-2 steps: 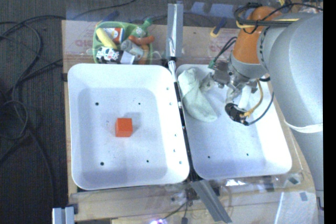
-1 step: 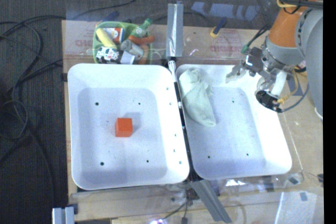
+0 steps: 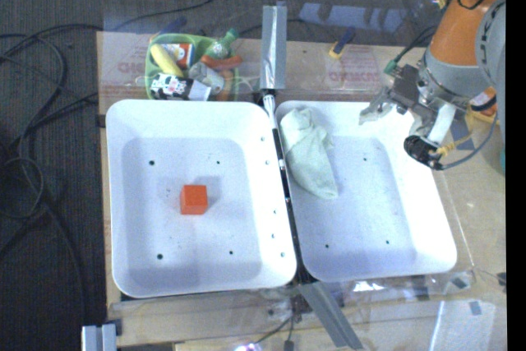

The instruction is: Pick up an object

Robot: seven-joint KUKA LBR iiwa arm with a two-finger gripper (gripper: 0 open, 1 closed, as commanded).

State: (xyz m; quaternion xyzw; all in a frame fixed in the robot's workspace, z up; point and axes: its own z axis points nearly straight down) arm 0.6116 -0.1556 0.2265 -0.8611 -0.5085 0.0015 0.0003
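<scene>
Two white bins sit side by side on the surface [image 3: 115,45]. The left bin [image 3: 131,267] holds one orange-red cube [image 3: 194,199], left of its centre. The right bin [image 3: 427,255] holds one crumpled pale cloth [image 3: 312,152] at its upper left, against the dividing rim. One claw [image 3: 403,117] hovers over the right bin's upper right corner, well apart from the cloth; whether it is released or clenched cannot be told. One cluster of small toys [image 3: 191,67] lies above the left bin.
</scene>
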